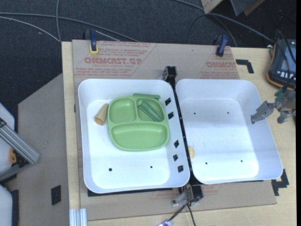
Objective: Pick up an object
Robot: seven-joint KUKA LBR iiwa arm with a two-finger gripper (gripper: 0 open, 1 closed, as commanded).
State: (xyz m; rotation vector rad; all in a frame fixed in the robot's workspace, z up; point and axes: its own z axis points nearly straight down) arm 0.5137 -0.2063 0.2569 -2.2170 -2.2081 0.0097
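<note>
From the camera view, the gripper [263, 111] sits at the right edge of the right bin [225, 140], low over its rim; whether it is spread or pressed together I cannot tell, and nothing shows between its tips. Everything worth picking lies to its left, in the left bin [127, 173], well apart from the tool and across the divider between the bins. There I count one green divided plate [138, 135], lying flat in the far half of that bin; one green pod-shaped piece [151, 109] resting in the plate's far right compartment, its long axis running far-left to near-right; and one tan cone [100, 114] just beside the plate's left edge, lying on its side. One small yellowish bit [190, 152] sits at the left wall of the right bin. As I judge it, the coming move is a long leftward reach.
</note>
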